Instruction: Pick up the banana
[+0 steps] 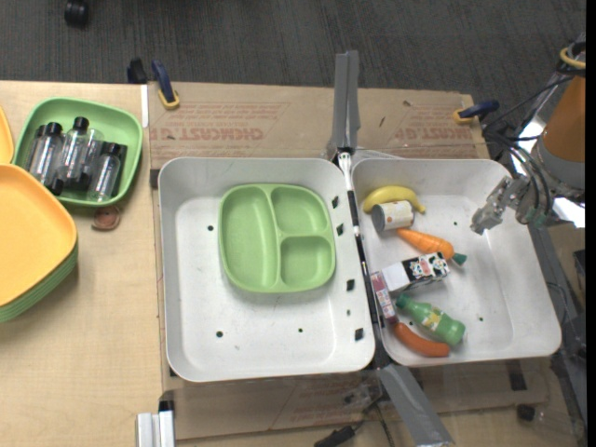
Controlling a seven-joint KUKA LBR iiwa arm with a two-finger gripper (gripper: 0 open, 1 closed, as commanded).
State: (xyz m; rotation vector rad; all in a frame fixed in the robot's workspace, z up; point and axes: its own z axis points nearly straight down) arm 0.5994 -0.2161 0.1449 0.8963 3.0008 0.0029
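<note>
Left to right: a green tub (82, 149) of small bottles (74, 159) and a stack of orange plates (33, 240) lie on the wooden bench, well apart from the work. The left bin (186, 343) bears a green divided plate (277, 237). The right bin (507, 324) holds the banana (391, 196) at its upper left corner, near the wall that divides the bins, curved with its back toward the far rim. A small tan can (395, 216) touches the banana's near side; a carrot (426, 241) lies just beside the can, then a black-and-white carton (424, 269), a green bottle (431, 318) and a red-orange sausage-shaped toy (421, 342) toward the near rim.

The gripper (488, 214) hangs over the right part of the right bin, apart from the banana and bearing nothing; its fingers appear slightly spread, though at this slant the gap is hard to judge.

The step in hand is the approach. A sound approach likely carries the gripper leftward to a point above the banana's middle, with the fingers set across its narrow width. The descent probably wants to favour the far side, since the can crowds the near side and could be caught or nudged. The bin's corner walls leave little room for a wide finger there.
</note>
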